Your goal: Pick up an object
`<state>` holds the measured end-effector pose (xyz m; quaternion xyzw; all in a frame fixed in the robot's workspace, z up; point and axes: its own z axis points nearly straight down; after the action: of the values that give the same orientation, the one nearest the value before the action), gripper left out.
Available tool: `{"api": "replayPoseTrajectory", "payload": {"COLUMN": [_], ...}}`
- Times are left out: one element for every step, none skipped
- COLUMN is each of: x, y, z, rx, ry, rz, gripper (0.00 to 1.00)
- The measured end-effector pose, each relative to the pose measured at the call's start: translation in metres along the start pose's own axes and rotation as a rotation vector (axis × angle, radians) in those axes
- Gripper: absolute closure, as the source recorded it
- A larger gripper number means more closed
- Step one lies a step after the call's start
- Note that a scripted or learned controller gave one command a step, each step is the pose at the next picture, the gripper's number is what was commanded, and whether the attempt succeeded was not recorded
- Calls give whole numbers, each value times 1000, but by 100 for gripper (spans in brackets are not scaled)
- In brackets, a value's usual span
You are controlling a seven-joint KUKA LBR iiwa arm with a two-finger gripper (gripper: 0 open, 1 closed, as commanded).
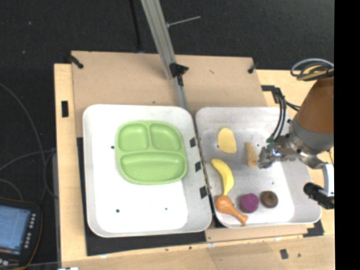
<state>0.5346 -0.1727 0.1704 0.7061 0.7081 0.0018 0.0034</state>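
Object for picking — several lie in the right bin (242, 116), none lifted. Nearest the camera's lower edge sit an orange drumstick-shaped toy (230, 207), a purple ball (249, 202) just beside it and a brown doughnut-like ring (269, 199) next to that. Farther up lie a yellow banana (223, 175), a pale yellow rounded piece (226, 140), and a small tan block (251, 154), which stands right against the gripper (264, 156). The claw itself is small, dark and blurred; whether it is released or clenched I cannot tell, and contact with the tan block is unclear too. The arm (315, 114) enters from the right, its orange band above the grey wrist, partly cut off at the side — cables loop above it. The left bin (95, 167) holds a green divided plate (152, 153). Both bins rest on a light wooden bench (112, 77); beyond it, dark floor and a slanted metal pole (157, 27). A screen (17, 229) glows at lower left.
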Motion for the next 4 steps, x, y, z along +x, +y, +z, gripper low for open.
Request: {"api": "replayPoseTrajectory", "payload": {"x": [-7, -9, 51, 96], "y": [1, 3, 15, 25], "z": [-64, -118, -117, -102], "rx": [-2, -1, 3, 7], "ry": [-2, -1, 2, 3], "rz": [0, -1, -5, -3], "gripper": [100, 100, 100, 100]}}
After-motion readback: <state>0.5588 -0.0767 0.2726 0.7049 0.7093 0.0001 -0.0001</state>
